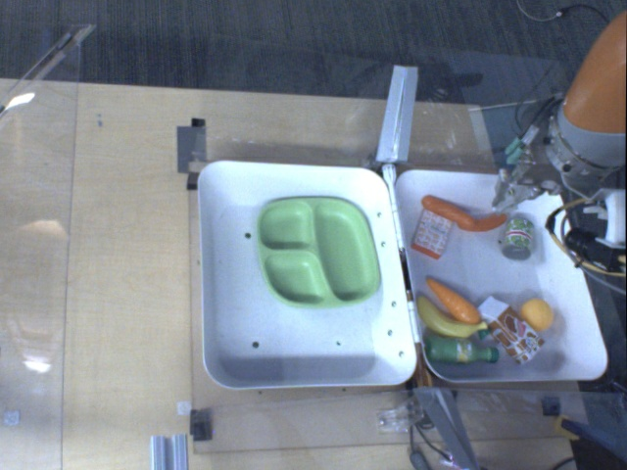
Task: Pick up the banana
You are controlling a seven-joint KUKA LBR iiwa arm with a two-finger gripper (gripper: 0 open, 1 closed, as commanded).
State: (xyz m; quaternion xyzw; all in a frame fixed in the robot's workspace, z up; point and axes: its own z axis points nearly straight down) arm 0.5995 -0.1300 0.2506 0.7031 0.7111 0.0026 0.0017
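My jaws (pixel 511 186) hang over the far part of the right bin (pixel 573 292), near its far edge, with my grey wrist and the orange band (pixel 600 81) rising toward the right. Whether my jaws are spread or closed I cannot tell; the tips are too small and blurred against the white bin. Nothing shows between them.

The banana (pixel 446 323) lies in the near-left part of the right bin, close against the wall it shares with the left bin (pixel 220 262). It is yellow and curves along the bin floor. An orange carrot (pixel 453 302) rests across its upper side, touching it. A dark green bottle (pixel 460 352) lies just on its near side, along the near edge of the bin. A small brown and white carton (pixel 513 333) sits just right of the banana's end, and a yellow lemon (pixel 536 313) sits beside that carton.

Closer to my jaws, an orange sausage-like piece (pixel 460 213) lies in the far-left part of the right bin, with a red and white packet (pixel 432 233) touching its near side. A green-topped can (pixel 517 238) stands just below my jaws.

In the left bin, a light green divided plate (pixel 318 250) lies near the middle. Both bins sit on the wooden desk (pixel 108 262).
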